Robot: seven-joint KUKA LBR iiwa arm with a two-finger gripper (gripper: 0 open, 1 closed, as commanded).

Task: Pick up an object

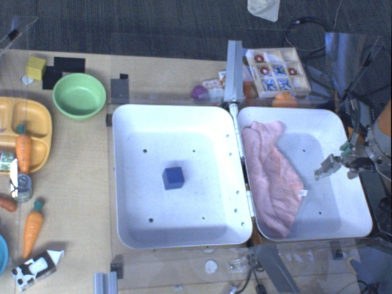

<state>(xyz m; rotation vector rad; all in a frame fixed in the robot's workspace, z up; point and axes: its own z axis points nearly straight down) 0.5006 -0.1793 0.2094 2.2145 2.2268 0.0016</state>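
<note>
The claw [334,166] hung at the right side of the right bin [343,124], over bare white floor, gripping nothing (whether its jaws were parted or closed could not be told). Just to its left, a crumpled pink cloth [272,173] lay along that bin's left half. Well apart, a small blue cube [174,177] sat alone near the middle of the left bin [141,124].

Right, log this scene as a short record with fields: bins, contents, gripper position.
left bin: holds a blue cube near its middle
right bin: holds a pink towel, crumpled along its left side
gripper: above the right side of the right bin, apart from the towel
bench, left of bins: green bowl, yellow tray, toy carrots
</note>
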